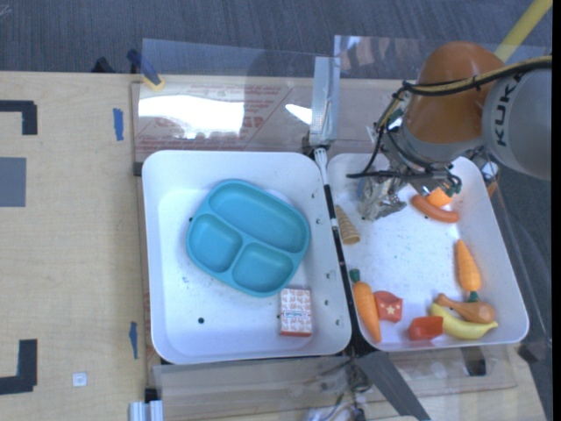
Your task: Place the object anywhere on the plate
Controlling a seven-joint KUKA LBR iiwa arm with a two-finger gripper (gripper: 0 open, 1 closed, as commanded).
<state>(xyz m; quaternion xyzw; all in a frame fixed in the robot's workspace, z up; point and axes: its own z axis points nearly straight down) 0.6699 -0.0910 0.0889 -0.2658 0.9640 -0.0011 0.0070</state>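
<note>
In the right-hand shallow white bin (504,261), toward twelve o'clock, the metal two-finger gripper (379,202) hangs low; I cannot tell its state. At its three o'clock lies an orange toy piece (436,206). The blue three-compartment plastic plate (248,236) sits at nine o'clock, in the left white bin (166,261).
</note>
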